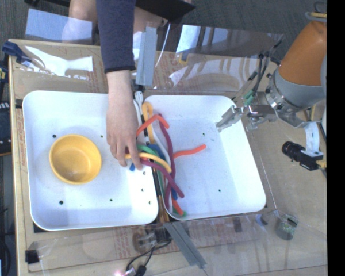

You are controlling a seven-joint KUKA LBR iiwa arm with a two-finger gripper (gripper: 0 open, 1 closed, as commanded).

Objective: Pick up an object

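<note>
A tangle of coloured flexible sticks point(158, 154) in red, yellow, green, blue and maroon lies across the divide between the two white bins. An orange stick point(188, 152) reaches out into the right bin point(230, 183). A yellow bowl point(75, 158) sits in the left bin point(46, 206). My gripper point(229, 118) hangs over the right bin's upper right corner, well right of the sticks, with nothing in it.
A person's arm in a dark sleeve reaches down from the top, and the hand point(122, 137) rests on the sticks at the left bin's right edge. The arm's orange band point(307, 45) and grey wrist sit at the right.
</note>
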